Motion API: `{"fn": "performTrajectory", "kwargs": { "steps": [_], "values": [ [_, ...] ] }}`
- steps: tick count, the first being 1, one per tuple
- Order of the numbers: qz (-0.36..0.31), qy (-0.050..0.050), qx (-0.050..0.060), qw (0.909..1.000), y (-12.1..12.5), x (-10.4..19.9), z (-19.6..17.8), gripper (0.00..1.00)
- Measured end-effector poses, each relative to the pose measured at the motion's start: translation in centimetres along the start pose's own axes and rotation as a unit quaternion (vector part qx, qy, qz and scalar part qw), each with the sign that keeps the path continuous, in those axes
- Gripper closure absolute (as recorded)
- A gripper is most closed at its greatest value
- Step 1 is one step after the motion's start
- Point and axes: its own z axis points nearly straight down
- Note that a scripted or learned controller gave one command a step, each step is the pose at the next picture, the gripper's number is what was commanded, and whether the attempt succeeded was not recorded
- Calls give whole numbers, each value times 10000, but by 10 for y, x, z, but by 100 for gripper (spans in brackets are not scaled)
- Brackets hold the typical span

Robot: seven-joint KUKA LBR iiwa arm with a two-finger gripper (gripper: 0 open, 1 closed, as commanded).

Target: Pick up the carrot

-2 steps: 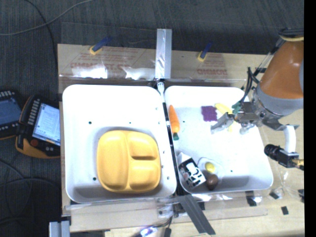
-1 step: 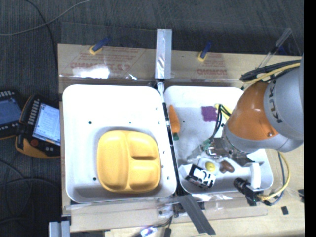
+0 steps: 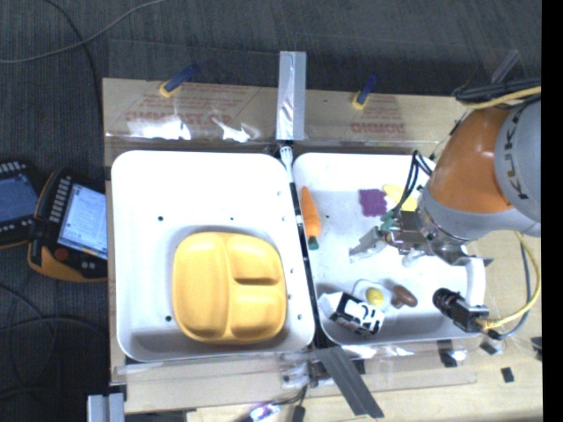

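Gripper [image 3: 374, 243] hangs low over the middle of the right bin [image 3: 334, 176], its metal fingers pointing toward the view's left; whether they are parted or closed cannot be told at this size, and nothing is seen between them. The grey arm with its orange band [image 3: 471, 172] reaches in from the right and covers much of that bin's right half.

The carrot [image 3: 310, 213] lies along the left wall of the right bin, just beside the divider between the two bins, lengthwise with its green end toward the bench's near edge. It is near the gripper but apart from it — a strip of bare white floor separates the fingertips from the orange body.

By the look of it, the pick has not been made: the carrot rests on the bin floor and the approach is unfinished. What is left is most of the task — bringing the fingers over the carrot, closing on it, and lifting it clear. Its place hard against the wall may leave little room for a finger on that side.

Other things share the right bin: a purple piece [image 3: 373, 201] behind the gripper, a black-and-white object [image 3: 356, 313], a small yellow item [image 3: 376, 296] and a brown one [image 3: 404, 297] along the near edge. The left bin [image 3: 141, 192] holds a yellow divided tray [image 3: 230, 285].
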Motion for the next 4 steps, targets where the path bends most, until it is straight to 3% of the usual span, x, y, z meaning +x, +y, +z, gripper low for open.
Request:
{"fn": "performTrajectory", "kwargs": {
  "steps": [1, 2, 3, 4],
  "values": [
    [-950, 12, 14, 9955, -13, 3, 80, 0],
    [-2031, 9, -5, 9792, 70, 5, 81, 0],
    [-2336, -11, -13, 9723, 151, 23, -1, 0],
    [-3594, 2, -7, 9332, 94, 97, 0, 0]
  ]
}}
